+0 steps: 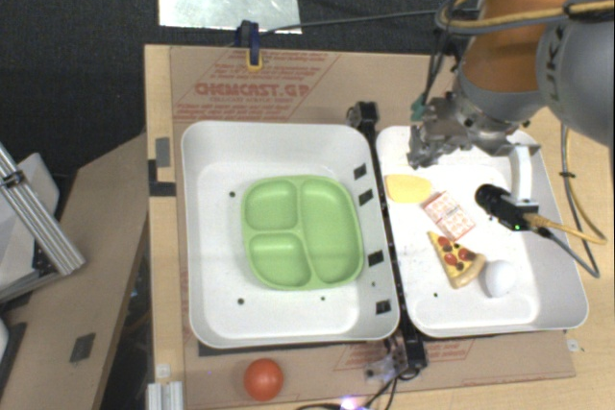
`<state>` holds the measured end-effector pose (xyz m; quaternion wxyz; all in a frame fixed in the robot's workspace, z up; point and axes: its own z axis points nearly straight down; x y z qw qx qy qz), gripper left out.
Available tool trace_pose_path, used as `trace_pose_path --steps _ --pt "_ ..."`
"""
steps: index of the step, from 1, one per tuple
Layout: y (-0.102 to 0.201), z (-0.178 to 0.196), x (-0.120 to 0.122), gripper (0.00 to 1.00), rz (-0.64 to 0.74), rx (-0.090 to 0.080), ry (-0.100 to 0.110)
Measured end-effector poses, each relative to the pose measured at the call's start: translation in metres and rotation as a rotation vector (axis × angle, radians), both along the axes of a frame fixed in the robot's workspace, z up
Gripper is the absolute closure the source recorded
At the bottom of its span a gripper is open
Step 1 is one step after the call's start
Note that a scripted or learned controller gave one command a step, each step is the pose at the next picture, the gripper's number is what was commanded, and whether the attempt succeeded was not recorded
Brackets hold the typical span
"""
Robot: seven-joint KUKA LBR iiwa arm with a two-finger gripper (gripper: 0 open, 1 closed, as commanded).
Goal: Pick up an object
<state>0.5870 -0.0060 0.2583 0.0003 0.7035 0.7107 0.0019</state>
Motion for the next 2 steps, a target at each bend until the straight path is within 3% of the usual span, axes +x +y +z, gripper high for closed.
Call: trace_pose_path --steps 2 --pt "0.101 -0.032 0.012 1.00 -0.001 -0.001 0.002"
